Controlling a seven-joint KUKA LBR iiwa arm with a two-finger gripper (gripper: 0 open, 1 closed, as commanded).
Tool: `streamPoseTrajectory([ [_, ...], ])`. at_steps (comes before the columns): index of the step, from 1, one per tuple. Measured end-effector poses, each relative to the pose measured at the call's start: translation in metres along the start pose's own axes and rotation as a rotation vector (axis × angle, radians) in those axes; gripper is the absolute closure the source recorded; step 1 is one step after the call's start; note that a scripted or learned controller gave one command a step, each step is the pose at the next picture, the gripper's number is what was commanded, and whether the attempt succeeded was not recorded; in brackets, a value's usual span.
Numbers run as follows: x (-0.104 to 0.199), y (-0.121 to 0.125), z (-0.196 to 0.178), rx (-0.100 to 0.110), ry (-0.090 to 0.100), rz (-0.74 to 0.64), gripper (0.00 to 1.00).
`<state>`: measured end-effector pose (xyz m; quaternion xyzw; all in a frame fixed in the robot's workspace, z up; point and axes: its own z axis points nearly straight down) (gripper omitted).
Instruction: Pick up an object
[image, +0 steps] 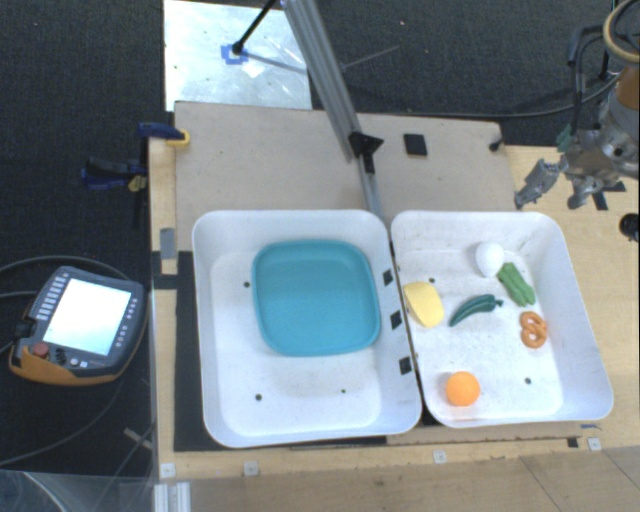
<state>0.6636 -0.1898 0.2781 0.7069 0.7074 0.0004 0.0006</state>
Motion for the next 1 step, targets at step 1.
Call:
streamPoseTrajectory([
  [1, 0.0046, 0.0002, 0.0424, 0.003, 0.001, 0.000, 0.00],
])
